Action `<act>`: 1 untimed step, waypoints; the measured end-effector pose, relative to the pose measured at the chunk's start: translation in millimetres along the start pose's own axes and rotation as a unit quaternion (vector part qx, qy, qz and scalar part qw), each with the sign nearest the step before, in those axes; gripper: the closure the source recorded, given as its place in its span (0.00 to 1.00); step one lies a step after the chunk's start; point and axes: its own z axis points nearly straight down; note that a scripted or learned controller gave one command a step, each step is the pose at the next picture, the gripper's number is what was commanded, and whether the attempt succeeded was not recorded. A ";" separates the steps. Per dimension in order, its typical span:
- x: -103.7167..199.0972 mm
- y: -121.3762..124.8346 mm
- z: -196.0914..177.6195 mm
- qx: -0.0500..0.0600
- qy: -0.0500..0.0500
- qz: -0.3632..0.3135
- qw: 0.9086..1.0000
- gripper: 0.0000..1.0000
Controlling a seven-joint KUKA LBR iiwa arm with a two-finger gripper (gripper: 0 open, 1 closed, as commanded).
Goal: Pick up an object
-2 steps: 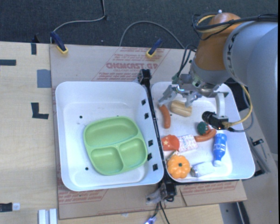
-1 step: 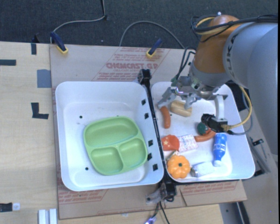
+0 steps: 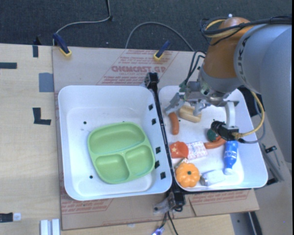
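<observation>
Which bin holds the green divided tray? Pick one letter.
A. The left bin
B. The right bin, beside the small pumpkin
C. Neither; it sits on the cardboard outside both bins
A: the green tray lies flat inside the left bin, while the small pumpkin and the other small things sit in the right bin under the arm.

A pale green three-compartment plastic tray lies flat in the left shallow white bin. Both bins sit on a brown cardboard sheet printed with red lettering, held to the light wooden counter by two blue-and-yellow clamps. Black tape marks dot the counter's left side.
</observation>
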 end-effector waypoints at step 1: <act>3.1 7.9 0.2 0.000 0.000 0.000 1.000 0.00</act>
